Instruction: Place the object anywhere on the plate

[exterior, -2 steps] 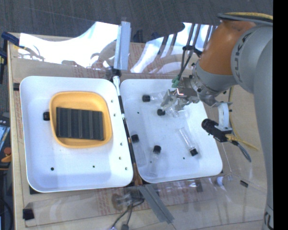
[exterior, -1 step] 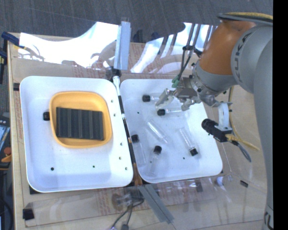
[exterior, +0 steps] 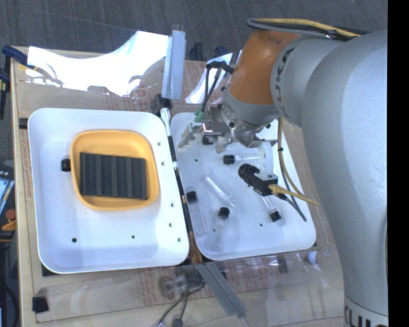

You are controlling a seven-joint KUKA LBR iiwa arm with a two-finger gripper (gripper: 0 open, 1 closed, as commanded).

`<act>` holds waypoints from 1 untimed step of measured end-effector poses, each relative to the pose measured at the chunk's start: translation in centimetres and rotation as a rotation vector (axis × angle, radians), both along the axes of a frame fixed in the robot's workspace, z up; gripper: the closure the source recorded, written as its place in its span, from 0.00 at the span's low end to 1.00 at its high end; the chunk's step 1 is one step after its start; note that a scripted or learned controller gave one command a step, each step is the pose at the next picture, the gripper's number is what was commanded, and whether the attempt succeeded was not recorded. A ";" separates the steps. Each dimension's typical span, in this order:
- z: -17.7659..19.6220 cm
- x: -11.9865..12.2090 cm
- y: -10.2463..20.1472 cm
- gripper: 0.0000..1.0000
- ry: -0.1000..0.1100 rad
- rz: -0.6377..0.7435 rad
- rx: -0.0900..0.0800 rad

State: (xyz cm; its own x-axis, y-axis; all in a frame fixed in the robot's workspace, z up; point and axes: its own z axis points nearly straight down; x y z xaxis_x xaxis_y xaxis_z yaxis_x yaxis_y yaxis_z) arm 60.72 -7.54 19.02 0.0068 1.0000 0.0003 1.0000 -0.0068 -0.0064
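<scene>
Currently jaws over right bin (exterior: 249, 237), grip state unclear; dark ridged object (exterior: 114, 176) on yellow plate (exterior: 112, 140), well apart.

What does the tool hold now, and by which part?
It cannot be told: the tool is low over the right white bin, its tip hidden by the grey arm.

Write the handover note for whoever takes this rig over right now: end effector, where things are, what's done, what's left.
End effector: low over the far end of the right bin; whether it is open or shut cannot be made out, and nothing is seen held.
Plate: yellow, in the left bin, with a dark ribbed insert on it.
Objects: several small dark and clear pieces lie scattered on the right bin's floor.
Done: no piece placed on the plate.
Left: grasp one piece, carry it over to the left bin, set it on the plate.
</scene>
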 end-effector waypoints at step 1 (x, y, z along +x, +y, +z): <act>0.0 -1.8 7.1 0.00 0.000 0.238 0.001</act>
